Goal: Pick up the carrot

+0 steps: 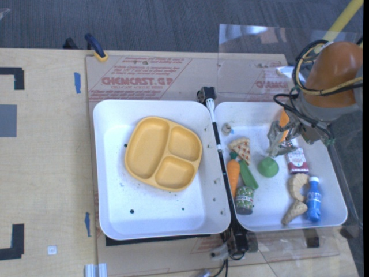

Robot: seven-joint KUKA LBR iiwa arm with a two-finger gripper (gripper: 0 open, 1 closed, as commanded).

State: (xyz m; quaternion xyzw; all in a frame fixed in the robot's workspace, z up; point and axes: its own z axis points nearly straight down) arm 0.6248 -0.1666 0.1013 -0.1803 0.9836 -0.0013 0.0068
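Note:
The carrot (233, 175) is orange and lies lengthwise near the left wall of the right bin (337, 180). A long green piece (248, 176) lies alongside it on the right. My gripper (280, 144) hangs over the upper middle of that bin, to the right of and above the carrot and clear of it. Its fingers (273, 134) point down and stand open, with nothing between them. Just below the fingertips sits a round green item (267, 167).
Around the carrot lie a waffle-like wedge (240, 149) and a small dark jar (244, 200). Further right are a red-and-white carton (298, 161), bread pieces (297, 185) and a blue bottle (313, 199). A yellow divided plate (164, 153) sits in the left bin (109, 172).

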